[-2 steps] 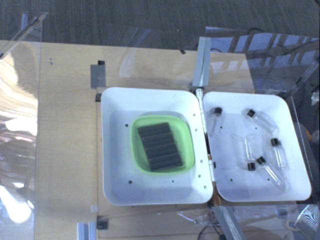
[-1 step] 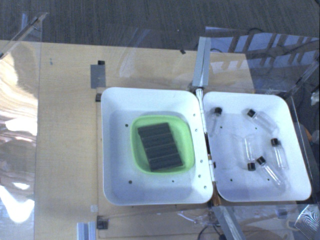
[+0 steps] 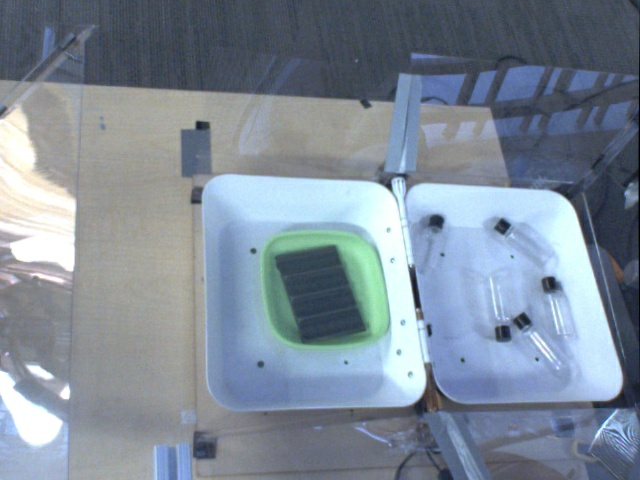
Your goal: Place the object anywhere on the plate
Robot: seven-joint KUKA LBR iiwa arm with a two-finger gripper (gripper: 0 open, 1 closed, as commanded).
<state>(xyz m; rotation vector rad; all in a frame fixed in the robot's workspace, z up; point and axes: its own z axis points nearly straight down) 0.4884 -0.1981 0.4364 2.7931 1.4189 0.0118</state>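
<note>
A lime-green square plate (image 3: 372, 308) sits in the middle of the left white bin (image 3: 230, 268). A dark grey ridged rectangular block (image 3: 319, 293) lies flat on the plate, turned slightly off square, with green rim visible all around it. In the right white bin (image 3: 470, 368) several clear vials with black caps lie scattered, such as one near the back left (image 3: 434, 230), one at the back (image 3: 512, 234) and one at the front right (image 3: 537, 340).
A grey metal post (image 3: 404, 128) stands behind the seam between the two bins. Bare wooden bench (image 3: 120, 298) spreads to the left of the bins. Transparent panels border the bench at left and back right.
</note>
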